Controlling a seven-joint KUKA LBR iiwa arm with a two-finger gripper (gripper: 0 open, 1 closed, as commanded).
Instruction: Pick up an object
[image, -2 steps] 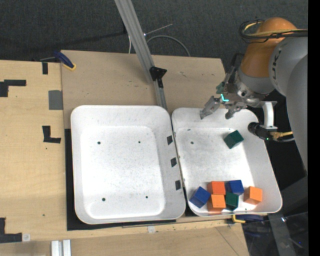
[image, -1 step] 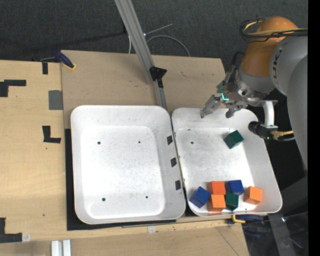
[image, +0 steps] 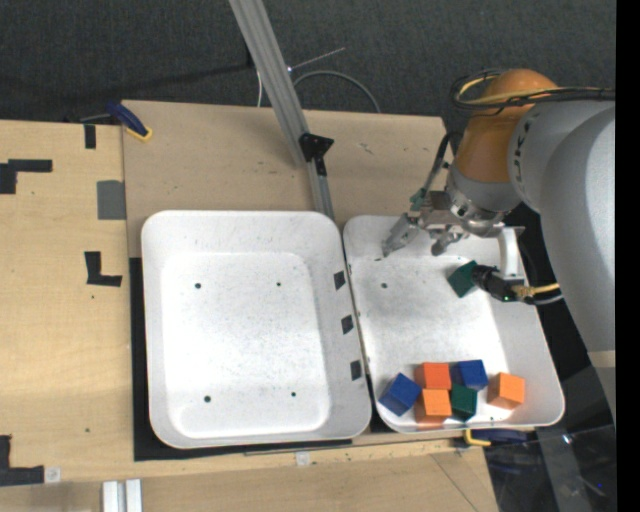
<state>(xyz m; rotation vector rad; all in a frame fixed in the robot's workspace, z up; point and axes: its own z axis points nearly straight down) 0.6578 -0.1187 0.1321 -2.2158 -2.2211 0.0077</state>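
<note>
In the camera view, the arm (image: 540, 130) reaches in from the right and hangs over the far end of the right bin (image: 400, 320). Its pincer (image: 418, 238) sits low above the bin's far left corner, with two fingers (image: 396, 238) splayed apart and nothing between them, so it reads as open and holding nothing. Under it the white floor of the bin is bare.

The things to pick lie elsewhere in that same bin. A dark green block (image: 462, 279) rests by the far right wall, just beside a black fitting on the arm's wrist; whether it touches that fitting I cannot tell. The rest are bunched along the near edge: a blue block (image: 400, 393) at the left of the group, two orange blocks (image: 434, 376) one behind the other, a second blue block (image: 471, 373), a green block (image: 463, 401) tucked among them, and another orange block (image: 508, 389) slightly apart to the right. The left bin (image: 245, 330) sits beside it on the tabletop (image: 60, 300).

As a judgement, the task is barely begun: no block is lifted or gripped. What is left is nearly everything: choosing a block, bringing the pincer over it, descending, closing and raising it clear. The lone dark green block looks the easiest target, being nearest and uncrowded.
</note>
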